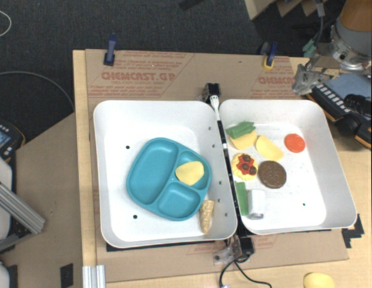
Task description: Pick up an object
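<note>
The hand (303,80) hangs over the table's far right edge, just outside the right bin (330,161), and whether it is wide or narrow cannot be told. Below it and to its left, inside that bin, lie an orange disc (294,143), a yellow piece (269,148), a brown round cookie (272,175) and a green strip (240,197). Farther left, the left bin (108,161) holds a blue divided plate (153,176) carrying a pale yellow piece (189,173).

Your arm (354,17) reaches in from the upper right, its orange band just above the grey wrist. The hand (303,80) hangs low at the arm's end, pointing down, with nothing visibly between its fingers.
</note>
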{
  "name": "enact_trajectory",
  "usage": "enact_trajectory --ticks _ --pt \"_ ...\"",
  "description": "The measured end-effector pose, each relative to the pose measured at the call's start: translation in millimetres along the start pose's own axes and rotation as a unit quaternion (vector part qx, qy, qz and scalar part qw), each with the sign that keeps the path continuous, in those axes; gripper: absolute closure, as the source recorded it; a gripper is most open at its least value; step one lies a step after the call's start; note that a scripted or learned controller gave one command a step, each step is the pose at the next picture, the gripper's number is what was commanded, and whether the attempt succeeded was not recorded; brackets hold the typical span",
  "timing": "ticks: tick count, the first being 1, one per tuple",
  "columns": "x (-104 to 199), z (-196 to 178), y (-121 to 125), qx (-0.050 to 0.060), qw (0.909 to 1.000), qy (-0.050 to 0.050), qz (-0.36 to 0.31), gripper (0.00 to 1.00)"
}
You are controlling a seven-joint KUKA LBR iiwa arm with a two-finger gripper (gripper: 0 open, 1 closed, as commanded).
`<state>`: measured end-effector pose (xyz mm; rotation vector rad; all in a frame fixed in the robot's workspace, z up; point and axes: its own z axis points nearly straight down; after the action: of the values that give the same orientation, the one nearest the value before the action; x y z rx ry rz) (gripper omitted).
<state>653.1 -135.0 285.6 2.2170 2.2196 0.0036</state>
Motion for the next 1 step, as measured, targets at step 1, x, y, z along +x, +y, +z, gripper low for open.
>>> enact_trajectory --ticks 1 --pt "51.9 -122.7 -74.5 -0.002 1.0000 0.001 -0.002 1.00"
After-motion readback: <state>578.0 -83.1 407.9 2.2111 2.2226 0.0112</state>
